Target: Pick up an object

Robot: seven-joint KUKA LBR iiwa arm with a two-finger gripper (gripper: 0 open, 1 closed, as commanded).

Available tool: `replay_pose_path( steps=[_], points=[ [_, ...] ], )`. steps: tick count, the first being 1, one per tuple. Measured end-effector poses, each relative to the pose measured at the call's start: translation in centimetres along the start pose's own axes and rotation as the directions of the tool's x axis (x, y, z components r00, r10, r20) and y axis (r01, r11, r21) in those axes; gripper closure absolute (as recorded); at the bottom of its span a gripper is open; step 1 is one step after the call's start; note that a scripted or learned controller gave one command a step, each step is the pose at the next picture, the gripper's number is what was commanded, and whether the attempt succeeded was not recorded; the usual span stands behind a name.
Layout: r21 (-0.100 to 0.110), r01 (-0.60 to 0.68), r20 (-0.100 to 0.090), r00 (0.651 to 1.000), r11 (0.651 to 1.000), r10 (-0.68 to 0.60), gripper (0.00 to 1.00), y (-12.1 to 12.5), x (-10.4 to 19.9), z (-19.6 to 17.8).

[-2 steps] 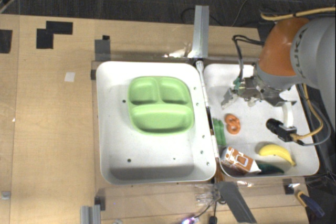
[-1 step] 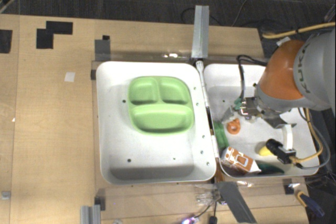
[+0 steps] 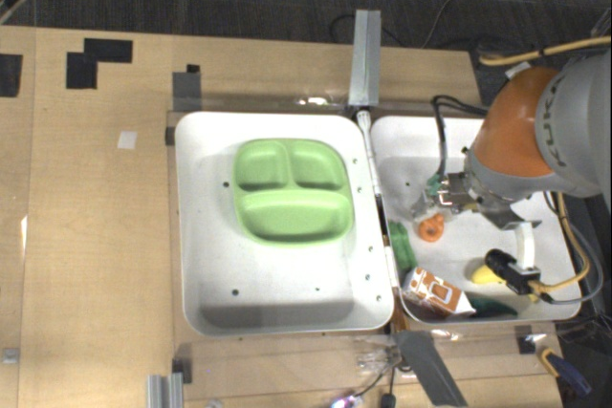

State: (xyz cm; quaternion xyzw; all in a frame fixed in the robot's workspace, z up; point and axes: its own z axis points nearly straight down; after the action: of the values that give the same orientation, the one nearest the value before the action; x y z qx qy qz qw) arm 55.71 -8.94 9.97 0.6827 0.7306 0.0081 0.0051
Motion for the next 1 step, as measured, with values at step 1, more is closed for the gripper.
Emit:
replay_pose_path(
  steps=[1],
  points=[
    [0.018, 0.015, 0.003, 1.0, 1.0, -0.015, 1.0, 0.63, 6.7, -10.37]
  ],
)
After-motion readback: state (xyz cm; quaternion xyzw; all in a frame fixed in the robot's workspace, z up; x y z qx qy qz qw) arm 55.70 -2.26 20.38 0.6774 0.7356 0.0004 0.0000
